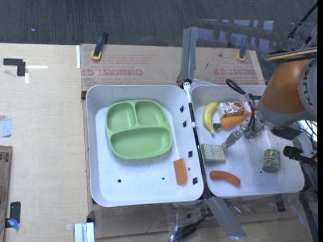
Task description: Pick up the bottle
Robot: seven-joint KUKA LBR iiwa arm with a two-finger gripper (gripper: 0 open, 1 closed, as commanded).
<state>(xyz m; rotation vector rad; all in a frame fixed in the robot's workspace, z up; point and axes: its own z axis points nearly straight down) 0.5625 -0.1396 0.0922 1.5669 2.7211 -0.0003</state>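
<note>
The bottle (232,107) looks like a small item with a white and red label, lying at the back of the right bin (252,188). An orange carrot (233,121) lies against its near side. My gripper (228,141) reaches in from the right, low over the bin floor. It is just in front of the carrot and just right of a speckled sponge (213,153). The gripper's tip is a short way nearer the camera than the bottle and does not touch it. Nothing shows held in the gripper.
A banana (209,117) lies left of the bottle. A red sausage (225,177) and a small can (271,161) sit nearer the front. The left bin (101,185) holds a green divided plate (138,128) and an orange block (179,171).
</note>
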